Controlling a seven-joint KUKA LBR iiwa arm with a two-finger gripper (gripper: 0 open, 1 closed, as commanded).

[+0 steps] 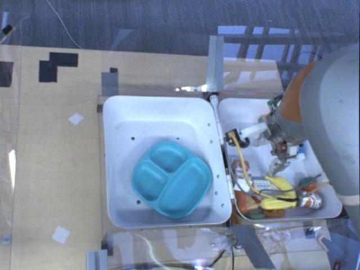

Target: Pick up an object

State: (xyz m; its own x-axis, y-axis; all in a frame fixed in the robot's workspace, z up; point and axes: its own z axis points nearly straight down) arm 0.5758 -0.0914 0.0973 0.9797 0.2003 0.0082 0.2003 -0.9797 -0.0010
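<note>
The right white bin [247, 114] holds a heap of small toy items along its near side. Among them are a yellow banana-shaped piece [279, 183], a second yellow piece [279, 204], a red-brown item [243, 198] and an orange item [310, 201]. My gripper [279, 157] hangs over the middle of this bin, just above and behind the yellow pieces, and nothing shows in its grasp. The grey arm with its orange band [292, 103] covers the bin's right part.
The left white bin [121, 151] holds a blue divided plate [171, 178]. A yellow cable [241, 156] loops from the wrist down into the right bin. A metal post [215, 66] stands behind the wall between the bins. The wooden bench [50, 167] lies to the left.
</note>
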